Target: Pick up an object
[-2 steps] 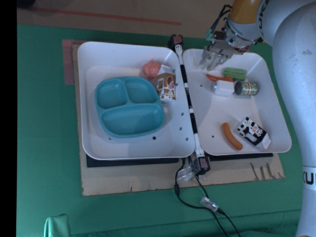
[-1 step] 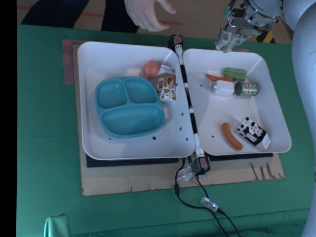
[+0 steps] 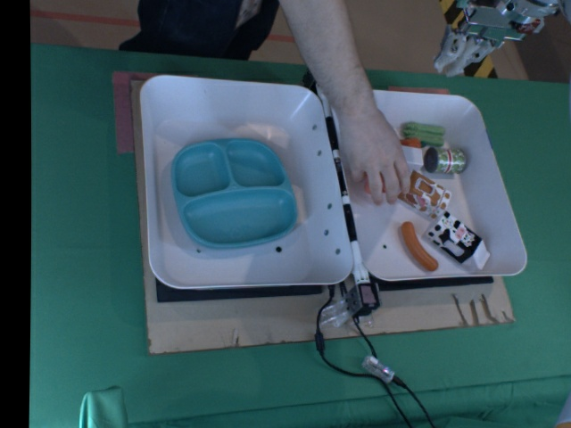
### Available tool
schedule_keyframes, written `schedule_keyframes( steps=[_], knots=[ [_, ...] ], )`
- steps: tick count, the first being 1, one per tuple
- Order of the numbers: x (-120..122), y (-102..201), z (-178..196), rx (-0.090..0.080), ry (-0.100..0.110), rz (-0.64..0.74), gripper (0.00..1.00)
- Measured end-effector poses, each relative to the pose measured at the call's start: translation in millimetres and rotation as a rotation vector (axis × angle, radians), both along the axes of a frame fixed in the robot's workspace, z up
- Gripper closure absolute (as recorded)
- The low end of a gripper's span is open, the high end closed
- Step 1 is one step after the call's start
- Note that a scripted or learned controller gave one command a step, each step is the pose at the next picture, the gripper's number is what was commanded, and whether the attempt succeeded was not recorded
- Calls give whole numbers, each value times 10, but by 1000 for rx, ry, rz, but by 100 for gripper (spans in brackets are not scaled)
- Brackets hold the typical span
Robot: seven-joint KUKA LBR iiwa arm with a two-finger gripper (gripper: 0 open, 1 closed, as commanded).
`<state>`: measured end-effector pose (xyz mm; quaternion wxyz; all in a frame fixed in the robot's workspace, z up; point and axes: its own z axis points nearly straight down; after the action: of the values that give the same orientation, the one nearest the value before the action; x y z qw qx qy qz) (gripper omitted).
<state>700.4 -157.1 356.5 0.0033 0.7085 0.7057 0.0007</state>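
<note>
So here's where we're at: our end effector (image 3: 466, 52) is parked up high, outside the bins, hanging over the green bench (image 3: 80, 194) just off the far corner of the right bin (image 3: 500, 194). We honestly can't tell if it's apart or together from this angle, too small and cluttered up there. Nothing is in it as far as we can see.

Closest to the end effector, just below it inside the right bin, sits a green veggie-looking thing (image 3: 422, 132) with a small can (image 3: 445, 160) right beside it. A bit further along is an orange patterned packet (image 3: 426, 192), then a black-and-white cow-print box (image 3: 453, 236) and a sausage (image 3: 418, 245) lying near each other toward the bin's near edge.

Big catch though: a person's hand (image 3: 375, 159) is reaching into that same bin, fingertips touching or just beside the orange packet. Looks to us like someone is rearranging stuff.

Furthest off, the left bin (image 3: 161, 114) holds a blue divided plate (image 3: 234, 192).

Our read: the pick hasn't started, we're at the waiting or pre-approach stage. Next move calls for the hand to get clear, then a descent onto something with space around it. We'd guess the can or the sausage, since both sit fairly free.
</note>
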Motion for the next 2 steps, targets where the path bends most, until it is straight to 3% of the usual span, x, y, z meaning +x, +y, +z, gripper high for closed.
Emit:
schedule_keyframes(
  steps=[1, 2],
  knots=[
    [-2, -307, -75, -1, 0, -1, 100],
    [1, -300, -606, 0, 3, 1, 100]
  ],
)
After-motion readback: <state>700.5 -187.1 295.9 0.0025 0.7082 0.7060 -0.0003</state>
